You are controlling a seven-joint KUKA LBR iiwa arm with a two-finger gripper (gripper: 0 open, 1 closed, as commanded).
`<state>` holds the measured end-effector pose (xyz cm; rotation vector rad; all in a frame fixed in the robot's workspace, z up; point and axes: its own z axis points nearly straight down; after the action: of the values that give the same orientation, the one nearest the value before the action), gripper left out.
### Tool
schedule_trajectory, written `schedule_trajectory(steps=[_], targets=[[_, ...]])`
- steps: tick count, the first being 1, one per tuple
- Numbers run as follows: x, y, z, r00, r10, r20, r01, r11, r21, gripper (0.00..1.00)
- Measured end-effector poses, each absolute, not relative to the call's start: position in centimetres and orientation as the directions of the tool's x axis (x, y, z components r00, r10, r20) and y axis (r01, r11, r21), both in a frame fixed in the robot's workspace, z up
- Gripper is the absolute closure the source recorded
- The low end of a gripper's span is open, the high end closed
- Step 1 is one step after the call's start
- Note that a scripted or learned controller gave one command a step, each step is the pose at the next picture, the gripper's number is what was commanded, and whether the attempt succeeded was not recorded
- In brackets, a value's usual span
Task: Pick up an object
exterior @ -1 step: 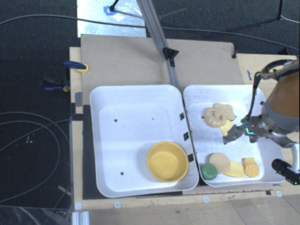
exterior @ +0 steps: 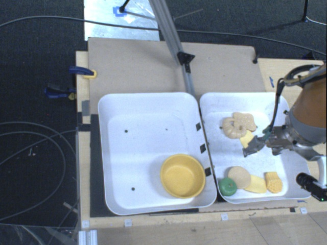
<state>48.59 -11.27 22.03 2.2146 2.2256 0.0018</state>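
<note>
In the left bin (exterior: 127,137) we see a yellow bowl (exterior: 183,175) near its front right corner, well apart from the arm. The right bin (exterior: 219,106) holds a green ball (exterior: 228,187), a beige round piece (exterior: 239,176), a yellow wedge (exterior: 256,186) and a ridged yellow piece (exterior: 274,182) packed together at the front, with a tan pretzel-shaped toy (exterior: 238,124) further back. The pincer (exterior: 254,146) hangs just beside a small yellow piece (exterior: 247,139) that touches the pretzel toy; we cannot tell how wide it stands. We judge that a descent here could clip both neighbours at once, nudging 1 aside or closing on nothing.
</note>
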Motion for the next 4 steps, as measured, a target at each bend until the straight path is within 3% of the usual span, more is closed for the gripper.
schedule_trajectory(steps=[1, 3, 4], targets=[[49.6, -11.5, 17.0, -0.002, 1.000, 0.001, 1.000, 0.002, -0.002, 0.00], [49.4, -11.4, 8.9, -0.001, 1.000, 0.001, 1.000, 0.001, -0.002, 0.00], [49.5, -11.5, 10.1, -0.001, 1.000, 0.000, 1.000, 0.001, 0.002, 1.00]])
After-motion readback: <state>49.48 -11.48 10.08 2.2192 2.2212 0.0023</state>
